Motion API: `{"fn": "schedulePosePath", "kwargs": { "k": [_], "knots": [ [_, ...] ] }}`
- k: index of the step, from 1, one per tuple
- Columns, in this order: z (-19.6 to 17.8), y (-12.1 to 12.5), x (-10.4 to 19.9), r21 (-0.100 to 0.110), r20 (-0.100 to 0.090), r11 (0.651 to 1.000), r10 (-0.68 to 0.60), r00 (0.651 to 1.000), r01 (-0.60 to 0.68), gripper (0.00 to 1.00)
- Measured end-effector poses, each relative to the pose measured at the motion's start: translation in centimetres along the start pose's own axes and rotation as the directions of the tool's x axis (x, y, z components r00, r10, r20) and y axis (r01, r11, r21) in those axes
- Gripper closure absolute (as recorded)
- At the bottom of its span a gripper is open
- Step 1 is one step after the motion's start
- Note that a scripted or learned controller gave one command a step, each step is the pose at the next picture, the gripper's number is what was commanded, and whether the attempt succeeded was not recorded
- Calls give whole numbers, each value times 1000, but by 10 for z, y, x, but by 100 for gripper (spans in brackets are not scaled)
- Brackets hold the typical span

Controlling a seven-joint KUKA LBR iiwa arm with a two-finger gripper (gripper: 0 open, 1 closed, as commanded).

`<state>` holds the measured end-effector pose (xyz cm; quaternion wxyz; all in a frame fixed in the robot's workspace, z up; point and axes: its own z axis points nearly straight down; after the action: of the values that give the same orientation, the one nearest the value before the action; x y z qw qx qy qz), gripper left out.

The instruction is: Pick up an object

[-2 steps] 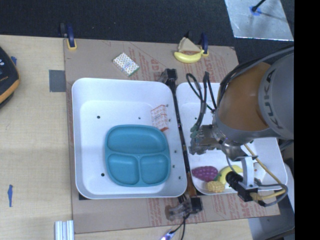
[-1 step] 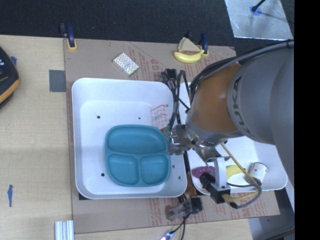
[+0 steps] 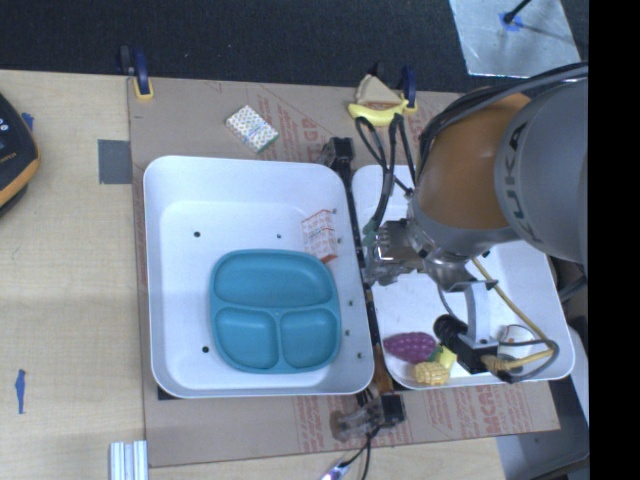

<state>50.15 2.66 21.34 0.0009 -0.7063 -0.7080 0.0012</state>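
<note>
Fingers half hidden under the grey arm.

The grey arm reaches in from the right, its orange band just above the downward-pointing pincer.

I see divided tray in left bin, small packet behind it. Right bin beside, two toy foods at its near-left corner. Arm overhangs right bin.
</note>
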Motion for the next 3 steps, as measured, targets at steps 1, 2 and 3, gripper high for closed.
{"fn": "schedulePosePath", "kwargs": {
  "k": [1,2,3],
  "knots": [
    [-3,31,24,0,-1,1000,-2,1000,2,100],
    [-25,68,20,-1,-1,1000,-4,1000,4,100],
    [1,155,57,1,0,1000,-3,1000,3,100]
  ]
}}
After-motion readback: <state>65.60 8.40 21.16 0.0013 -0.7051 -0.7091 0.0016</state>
